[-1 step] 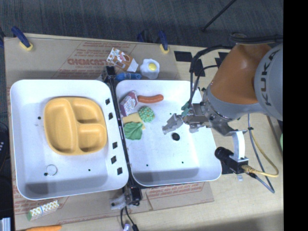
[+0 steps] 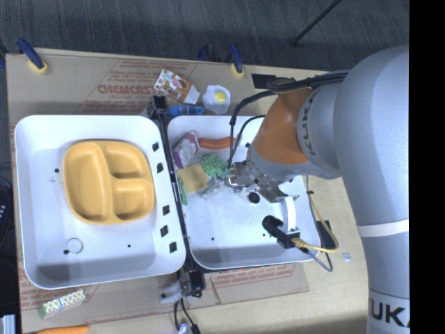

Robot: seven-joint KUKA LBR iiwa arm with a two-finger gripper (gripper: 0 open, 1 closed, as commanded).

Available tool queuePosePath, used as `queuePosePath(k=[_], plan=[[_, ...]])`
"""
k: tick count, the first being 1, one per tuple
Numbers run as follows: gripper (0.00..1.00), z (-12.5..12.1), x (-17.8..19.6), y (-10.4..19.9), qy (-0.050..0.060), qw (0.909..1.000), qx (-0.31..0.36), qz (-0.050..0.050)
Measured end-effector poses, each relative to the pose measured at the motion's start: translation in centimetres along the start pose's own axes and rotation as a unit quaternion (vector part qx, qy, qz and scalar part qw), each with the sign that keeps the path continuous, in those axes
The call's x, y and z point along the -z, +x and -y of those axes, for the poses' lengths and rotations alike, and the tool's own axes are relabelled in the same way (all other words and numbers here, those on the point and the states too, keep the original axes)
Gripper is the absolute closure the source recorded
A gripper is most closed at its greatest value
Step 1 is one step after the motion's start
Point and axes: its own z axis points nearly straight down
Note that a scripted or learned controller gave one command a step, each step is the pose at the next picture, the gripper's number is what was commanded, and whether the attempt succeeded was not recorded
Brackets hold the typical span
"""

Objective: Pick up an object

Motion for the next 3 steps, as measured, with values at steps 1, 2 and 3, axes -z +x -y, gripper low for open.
queuePosePath(k=[1,2,3], plan=[[0.00,-8.5,0.1,-2.5,-0.001,0.9974,0.072,0.000],[0.00,-6.0,0.1,2.9,0.001,0.9965,-0.084,-0.001],[1.00,-6.0,1.0,2.9,0.003,0.9967,-0.082,-0.001]])
